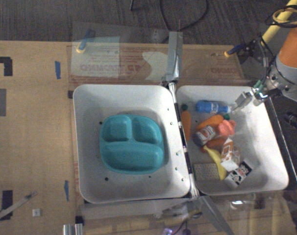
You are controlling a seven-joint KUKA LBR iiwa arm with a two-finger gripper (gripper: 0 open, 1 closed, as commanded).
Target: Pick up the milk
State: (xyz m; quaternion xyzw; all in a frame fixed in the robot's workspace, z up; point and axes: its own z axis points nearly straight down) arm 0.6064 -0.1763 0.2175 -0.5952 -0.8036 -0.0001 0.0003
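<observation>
White with black patches: look for milk [239, 173] low in right bin [268, 151], touching brown carton [229, 152], banana [214, 160] just beside. Approach from above, pinching across free sides, avoiding neighbours. Farther back, by bottle [211, 106], note gripper [242, 101]; spread or pressed together, cannot tell.

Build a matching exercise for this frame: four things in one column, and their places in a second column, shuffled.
Things:
1. teal plate
2. blue bottle
3. milk carton
4. hand

Places:
A. right bin, near front edge
B. over right bin's far right part
C. left bin, middle
D. right bin, far end, lying down

Pairs: 1-C, 2-D, 3-A, 4-B
</observation>
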